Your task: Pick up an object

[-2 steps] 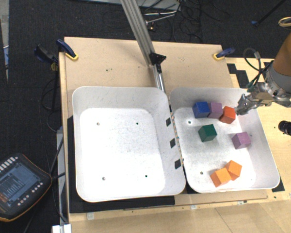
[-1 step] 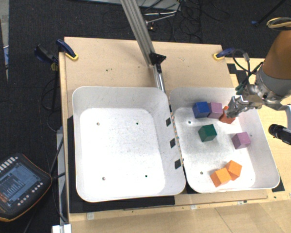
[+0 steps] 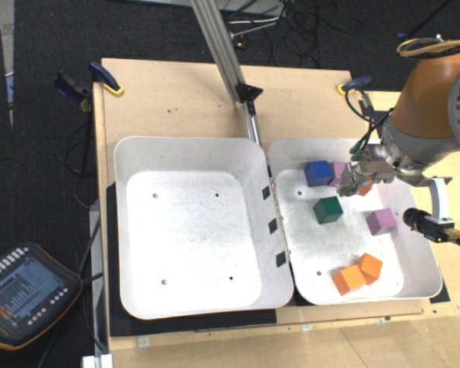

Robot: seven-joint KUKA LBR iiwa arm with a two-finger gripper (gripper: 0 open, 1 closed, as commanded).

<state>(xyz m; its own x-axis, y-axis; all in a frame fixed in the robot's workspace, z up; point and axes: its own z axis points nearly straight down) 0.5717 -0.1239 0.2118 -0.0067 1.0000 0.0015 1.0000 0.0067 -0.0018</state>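
The right bin (image 3: 414,286) holds several small blocks: a blue cube (image 3: 317,172), a green cube (image 3: 327,210), a purple cube (image 3: 381,221) and two orange blocks (image 3: 359,273) near its front edge. A pink block (image 3: 339,171) peeks out just right of the blue cube. My gripper (image 3: 355,185) hangs low over the bin's back part, right beside the pink block and above the green cube. A bit of red (image 3: 364,192) shows at its tip. The wrist body covers the fingers.
The left bin (image 3: 138,159) lies beside the right one. A slanted metal pole (image 3: 218,37) crosses from the top down to the bins' shared edge. A teach pendant (image 3: 23,290) sits at the lower left, off the bench. Clamps mark the bench's back corners.
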